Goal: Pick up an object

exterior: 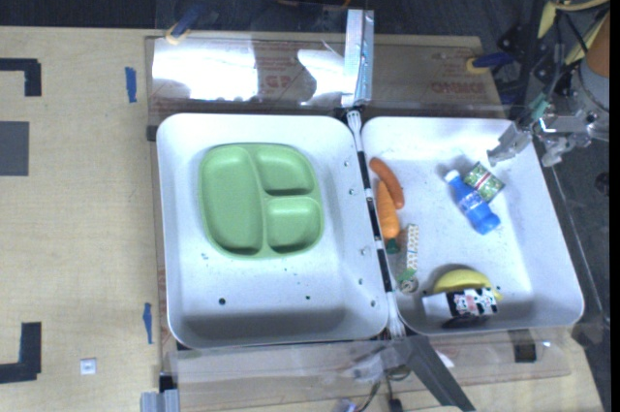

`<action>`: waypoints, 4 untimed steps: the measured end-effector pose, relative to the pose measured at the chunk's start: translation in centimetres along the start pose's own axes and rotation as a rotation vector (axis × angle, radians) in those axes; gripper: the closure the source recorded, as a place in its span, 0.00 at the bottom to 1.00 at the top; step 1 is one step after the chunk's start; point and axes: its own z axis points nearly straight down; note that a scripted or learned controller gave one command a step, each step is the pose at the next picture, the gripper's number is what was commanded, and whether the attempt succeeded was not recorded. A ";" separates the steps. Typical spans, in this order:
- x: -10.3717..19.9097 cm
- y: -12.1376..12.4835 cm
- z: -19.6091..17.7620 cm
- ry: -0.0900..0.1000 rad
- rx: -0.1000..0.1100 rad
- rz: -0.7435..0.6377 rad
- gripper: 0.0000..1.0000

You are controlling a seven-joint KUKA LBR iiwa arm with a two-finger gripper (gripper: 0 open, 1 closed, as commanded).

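My gripper (508, 148) reaches in over the right bin's (542, 236) far right corner, its tip just above and to the right of a small green packet (483, 178). The packet lies against the top of a blue bottle (474, 202). Along the bin's left wall lie an orange carrot (388, 209) and a red pepper-like piece (385, 173). A yellow banana (461, 279) sits at the front, with a black-and-white cow-patterned item (472, 302) just before it. Nothing is seen held in the gripper.
The left bin (184, 284) holds a green divided plate (260, 198). A pale dotted strip (412, 246) lies by the divider between the bins. Cables and the arm's body (581, 100) crowd the right edge. A clear panel (252, 61) stands behind the bins.
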 end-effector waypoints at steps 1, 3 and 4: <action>0.0 0.0 -0.6 0.001 0.004 -0.001 1.00; 0.4 1.1 12.5 -0.002 -0.004 -0.039 0.00; 0.5 1.1 11.9 0.001 0.002 -0.039 1.00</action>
